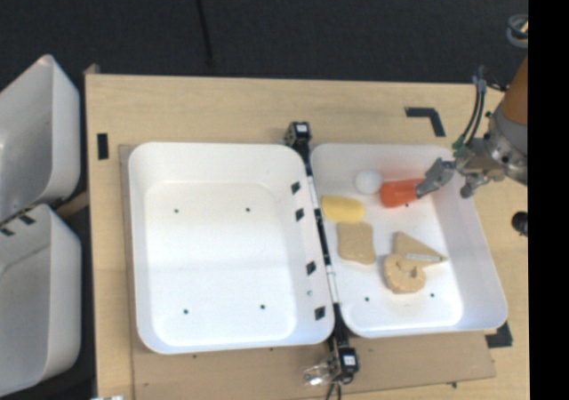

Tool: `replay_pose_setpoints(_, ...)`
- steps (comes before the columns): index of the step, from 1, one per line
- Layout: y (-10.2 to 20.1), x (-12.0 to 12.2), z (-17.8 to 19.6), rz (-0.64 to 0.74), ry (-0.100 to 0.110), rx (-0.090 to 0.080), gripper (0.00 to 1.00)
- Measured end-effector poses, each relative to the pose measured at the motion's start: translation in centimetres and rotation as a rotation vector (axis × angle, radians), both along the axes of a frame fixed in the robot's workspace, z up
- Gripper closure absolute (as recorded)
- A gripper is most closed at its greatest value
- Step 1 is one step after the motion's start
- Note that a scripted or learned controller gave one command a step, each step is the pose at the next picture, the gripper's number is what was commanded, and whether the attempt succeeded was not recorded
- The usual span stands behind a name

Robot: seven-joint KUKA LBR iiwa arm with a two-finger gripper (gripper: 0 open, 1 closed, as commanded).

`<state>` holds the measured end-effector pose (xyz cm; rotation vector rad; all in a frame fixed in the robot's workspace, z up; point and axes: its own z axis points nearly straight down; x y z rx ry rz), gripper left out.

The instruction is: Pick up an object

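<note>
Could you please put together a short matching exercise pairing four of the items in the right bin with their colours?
Things:
1. ball
2. oblong piece by the divider
3. piece next to the gripper fingers
4. flat slice with a squarish outline

Colours:
A. orange-red
B. tan
C. white
D. yellow

Pairs: 1-C, 2-D, 3-A, 4-B

No readable text or labels
</note>
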<state>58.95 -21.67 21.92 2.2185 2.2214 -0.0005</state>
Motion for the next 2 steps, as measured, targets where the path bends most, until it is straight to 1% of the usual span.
replay_pose_setpoints(1, -1.3, 5.2, 17.0, 0.003, -0.021, -0.008, 0.00)
replay_pose_setpoints(2, 3.1, 9.2, -7.1, 0.003, 0.010, 0.004, 0.00)
